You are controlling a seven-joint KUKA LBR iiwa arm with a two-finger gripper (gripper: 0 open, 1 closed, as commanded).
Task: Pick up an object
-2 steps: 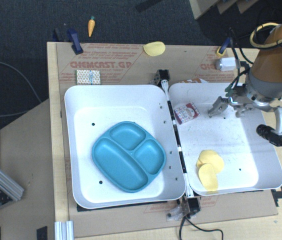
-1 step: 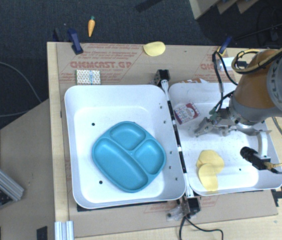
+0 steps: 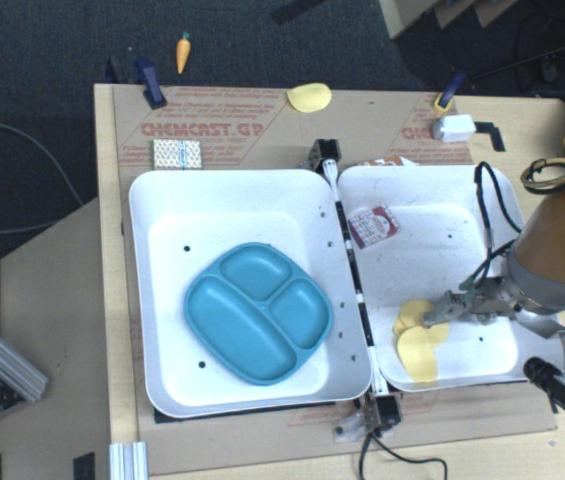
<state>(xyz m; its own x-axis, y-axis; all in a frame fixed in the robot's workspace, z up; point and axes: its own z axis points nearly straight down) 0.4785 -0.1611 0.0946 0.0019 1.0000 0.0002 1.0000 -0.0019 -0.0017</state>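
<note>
So the gripper (image 3: 440,314) is down in the right white bin (image 3: 432,200), right over the yellow flat plastic pieces (image 3: 417,342), can't tell its state, and the blue divided plate (image 3: 256,311) sits in the left bin (image 3: 162,218).

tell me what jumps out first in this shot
The big blue three-compartment plastic plate lies in the left white bin and draws the eye first. In the right white bin, the arm's claw sits right at two pale yellow flat pieces near the front, with a small red-and-white packet lying farther back.
</note>
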